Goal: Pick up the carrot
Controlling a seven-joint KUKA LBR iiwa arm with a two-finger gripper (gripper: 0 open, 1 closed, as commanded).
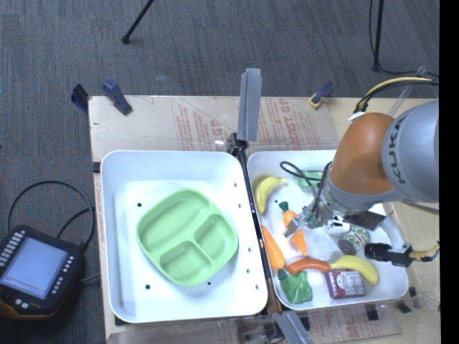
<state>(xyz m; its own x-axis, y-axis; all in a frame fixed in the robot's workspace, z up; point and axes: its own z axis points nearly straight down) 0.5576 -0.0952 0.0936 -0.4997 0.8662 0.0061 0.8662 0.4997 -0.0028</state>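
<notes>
The gripper (pixel 300 224) hangs low over the right bin (pixel 393 282), right of centre frame, fingers clenched on a small carrot (pixel 292 229). A longer carrot (pixel 272 247) lies by the bin's left wall, below a banana (pixel 266 190). The left bin (pixel 118 185) holds a green divided plate (pixel 186 236).

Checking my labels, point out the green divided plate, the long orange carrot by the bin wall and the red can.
green divided plate (pixel 188 236), camera view, middle ridge
long orange carrot (pixel 272 247), camera view, mid-body
red can (pixel 346 284), camera view, label side
</notes>
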